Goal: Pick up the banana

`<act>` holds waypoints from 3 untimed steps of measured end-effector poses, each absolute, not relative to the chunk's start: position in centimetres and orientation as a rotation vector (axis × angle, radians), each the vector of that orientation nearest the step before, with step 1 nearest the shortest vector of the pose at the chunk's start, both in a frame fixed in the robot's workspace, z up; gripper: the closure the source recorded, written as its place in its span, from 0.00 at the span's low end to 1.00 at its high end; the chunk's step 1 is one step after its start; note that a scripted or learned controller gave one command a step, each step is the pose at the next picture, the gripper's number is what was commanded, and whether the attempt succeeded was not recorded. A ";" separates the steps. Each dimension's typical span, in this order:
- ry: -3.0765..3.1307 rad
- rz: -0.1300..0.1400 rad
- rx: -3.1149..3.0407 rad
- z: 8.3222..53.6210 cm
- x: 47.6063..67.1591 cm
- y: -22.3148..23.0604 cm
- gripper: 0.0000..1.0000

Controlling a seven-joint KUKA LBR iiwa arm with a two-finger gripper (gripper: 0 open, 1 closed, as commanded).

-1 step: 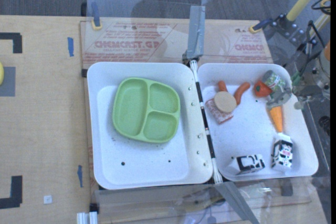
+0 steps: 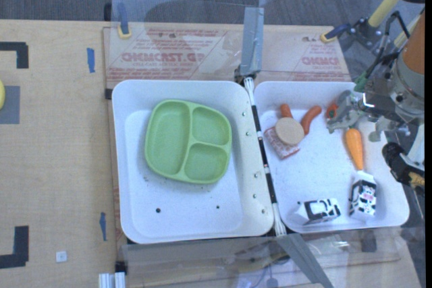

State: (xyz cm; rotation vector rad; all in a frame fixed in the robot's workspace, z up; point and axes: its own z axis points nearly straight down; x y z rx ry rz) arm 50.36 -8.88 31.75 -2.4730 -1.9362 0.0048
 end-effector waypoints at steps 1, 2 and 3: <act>-1.698 0.004 -2.646 43.2 52.1 -16.5 0.00; -1.080 0.007 -2.952 43.2 54.9 -12.1 0.00; -0.428 0.008 -3.114 43.2 61.1 -13.3 0.00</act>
